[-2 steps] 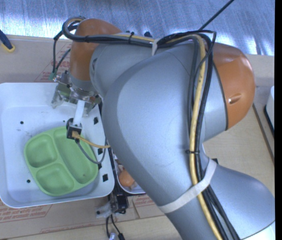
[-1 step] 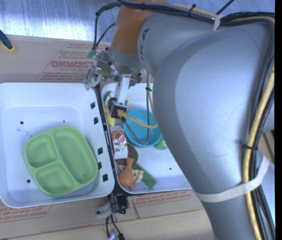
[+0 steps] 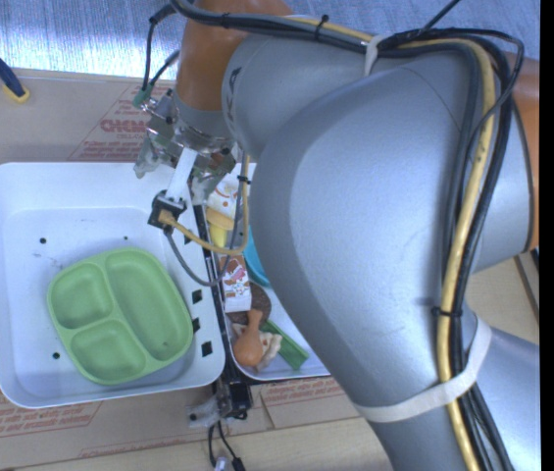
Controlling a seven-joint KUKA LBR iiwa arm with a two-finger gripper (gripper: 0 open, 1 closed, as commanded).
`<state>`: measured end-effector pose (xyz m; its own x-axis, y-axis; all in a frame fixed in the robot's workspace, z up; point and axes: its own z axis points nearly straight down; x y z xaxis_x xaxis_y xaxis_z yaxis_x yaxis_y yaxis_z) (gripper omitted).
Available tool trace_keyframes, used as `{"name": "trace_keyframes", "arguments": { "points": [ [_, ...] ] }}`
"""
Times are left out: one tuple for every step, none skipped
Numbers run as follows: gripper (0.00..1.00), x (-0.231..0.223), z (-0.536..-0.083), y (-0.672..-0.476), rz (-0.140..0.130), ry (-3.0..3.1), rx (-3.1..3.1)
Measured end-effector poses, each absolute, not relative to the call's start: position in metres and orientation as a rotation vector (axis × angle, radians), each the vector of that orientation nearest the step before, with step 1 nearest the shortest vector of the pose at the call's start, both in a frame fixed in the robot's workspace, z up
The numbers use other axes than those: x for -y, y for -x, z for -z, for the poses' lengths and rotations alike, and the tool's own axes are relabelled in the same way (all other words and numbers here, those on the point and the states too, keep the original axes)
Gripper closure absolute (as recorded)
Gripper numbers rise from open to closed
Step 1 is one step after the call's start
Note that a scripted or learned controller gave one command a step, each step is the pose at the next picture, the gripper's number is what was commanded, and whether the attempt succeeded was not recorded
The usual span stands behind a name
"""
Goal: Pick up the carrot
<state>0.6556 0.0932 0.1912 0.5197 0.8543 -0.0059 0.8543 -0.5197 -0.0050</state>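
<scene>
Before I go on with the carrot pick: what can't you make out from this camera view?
- Right bin: the grey arm covers most of it; a narrow strip of jumbled items shows.
- Carrot: I cannot single it out in that strip.
- Gripper: its tip is lost among cables and items, so the jaws cannot be read.
- Left bin: the green divided tray is plain to see.

Bulky grey arm [image 3: 375, 214], orange band, seemingly yellow-black cables.
</scene>
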Motion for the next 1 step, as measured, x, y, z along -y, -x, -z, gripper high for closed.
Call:
{"name": "trace_keyframes", "arguments": {
  "points": [
    [0.0,-0.122,-0.0886,-0.6143,-0.024,2.462,1.937]
  ]
}}
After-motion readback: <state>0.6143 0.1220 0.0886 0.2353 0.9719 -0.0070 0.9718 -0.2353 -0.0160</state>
